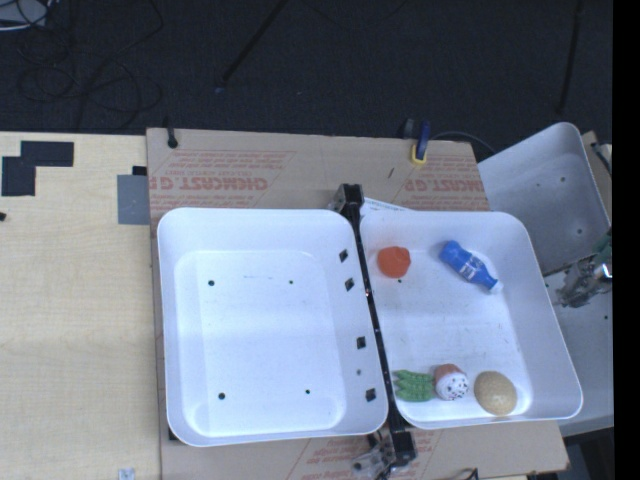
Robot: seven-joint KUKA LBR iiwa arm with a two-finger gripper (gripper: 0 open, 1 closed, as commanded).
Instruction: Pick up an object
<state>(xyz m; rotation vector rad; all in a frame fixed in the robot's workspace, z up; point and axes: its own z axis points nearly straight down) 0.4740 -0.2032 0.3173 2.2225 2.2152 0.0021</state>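
The right bin (520, 268) holds several objects. An orange-red round piece (394, 261) lies near its back left. A blue bottle-like item (468, 265) lies tilted at the back right. Along the front edge sit a green toy (412, 385), a small white ball with red marks (451, 383) and a tan egg-shaped object (495, 392), side by side.
The left bin (180, 268) stands beside the right one, joined by a black divider (362, 308). Both rest on a cardboard sheet (250, 168) over a wooden bench. A grey metal plate (545, 178) and cabling (585, 280) stand at the right edge.
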